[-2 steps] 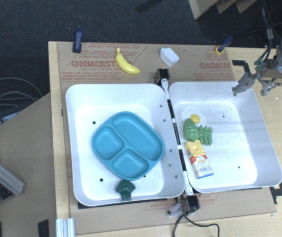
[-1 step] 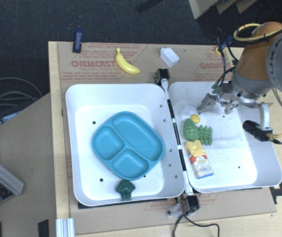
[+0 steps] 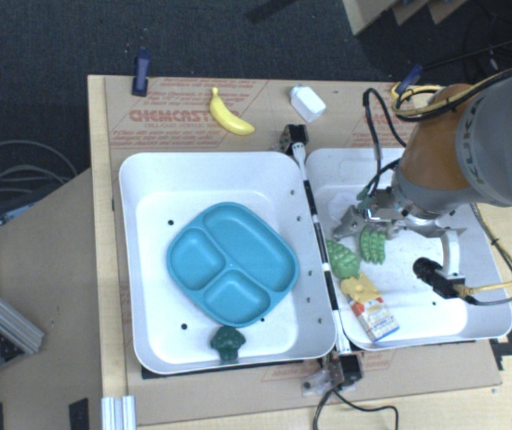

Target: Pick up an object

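My gripper (image 3: 374, 225) hangs low in the right bin (image 3: 471, 328), near its left-centre. Directly below it, touching or nearly touching, lies a ribbed green toy (image 3: 374, 246). To the left of that sits a lighter green toy (image 3: 343, 261) against the bin's left wall. A small yellow toy (image 3: 360, 287) and a red-and-white carton (image 3: 376, 317) lie toward the bin's front. The grey arm with its orange band (image 3: 435, 150) covers the bin's back right.
The left bin (image 3: 149, 204) holds a blue divided plate (image 3: 231, 262) and a dark green broccoli toy (image 3: 227, 341) at its front wall. On the bench behind the bins lie a banana (image 3: 229, 115), a white block (image 3: 307, 103) and a blue object (image 3: 140, 72). Cables trail from the arm's wrist.
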Robot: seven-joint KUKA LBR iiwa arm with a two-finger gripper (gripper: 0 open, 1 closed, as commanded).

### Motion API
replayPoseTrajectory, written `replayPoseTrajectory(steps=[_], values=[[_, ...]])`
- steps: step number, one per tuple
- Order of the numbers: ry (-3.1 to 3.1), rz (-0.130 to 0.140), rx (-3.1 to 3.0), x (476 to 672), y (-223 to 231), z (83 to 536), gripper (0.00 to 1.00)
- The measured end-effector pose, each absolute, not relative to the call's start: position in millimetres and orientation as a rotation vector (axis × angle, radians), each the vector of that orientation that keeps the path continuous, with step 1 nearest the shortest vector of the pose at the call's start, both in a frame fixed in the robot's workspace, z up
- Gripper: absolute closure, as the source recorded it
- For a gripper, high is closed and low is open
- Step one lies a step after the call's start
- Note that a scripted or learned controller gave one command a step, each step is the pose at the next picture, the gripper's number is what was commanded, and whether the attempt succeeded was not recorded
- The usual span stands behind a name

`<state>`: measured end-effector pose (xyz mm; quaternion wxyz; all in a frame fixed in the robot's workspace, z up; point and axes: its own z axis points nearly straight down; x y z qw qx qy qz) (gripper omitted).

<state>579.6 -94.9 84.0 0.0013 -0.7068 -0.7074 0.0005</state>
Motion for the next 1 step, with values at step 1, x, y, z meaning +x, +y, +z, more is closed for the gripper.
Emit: replayPoseTrajectory(steps=[1], values=[[-2.221,-0.001,-2.222,580.3,-95.3,94.4,1.0]])
